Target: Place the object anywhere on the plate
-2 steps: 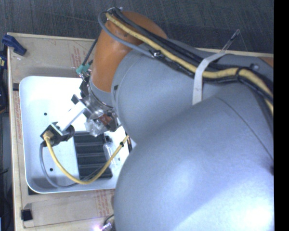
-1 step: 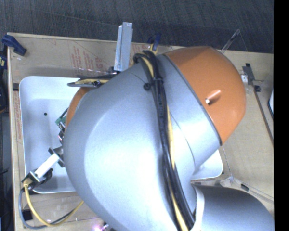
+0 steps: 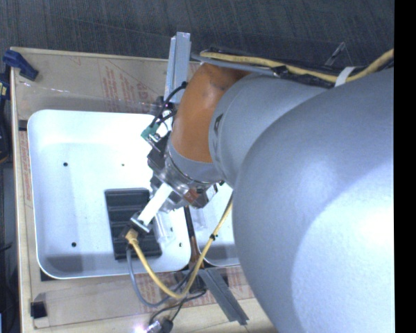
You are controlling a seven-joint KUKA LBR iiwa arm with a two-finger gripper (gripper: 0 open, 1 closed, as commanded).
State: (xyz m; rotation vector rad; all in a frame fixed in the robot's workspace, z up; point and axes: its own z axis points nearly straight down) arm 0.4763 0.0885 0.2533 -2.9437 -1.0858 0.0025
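Gripper (image 3: pixel 165 222) hangs low in left bin (image 3: pixel 69 179); can't tell if it's spread or closed. Black slab (image 3: pixel 125 210), likely the object, lies flat on the bin floor just left of the gripper, its right edge under it. Long axis runs far-to-near, ribs crosswise, near end toward the front wall.

**Dark Carpet Beyond a Pale Wooden Tabletop**

A dark grey carpeted floor (image 3: pixel 90 12) lay well beyond the gripper (image 3: pixel 170 220), past the far edge of the pale wooden tabletop (image 3: pixel 90 82). A blue clamp (image 3: pixel 18 62) sat at the tabletop's far corner, well off to the view's left of the gripper. An aluminium post (image 3: pixel 180 54) stood upright behind it.
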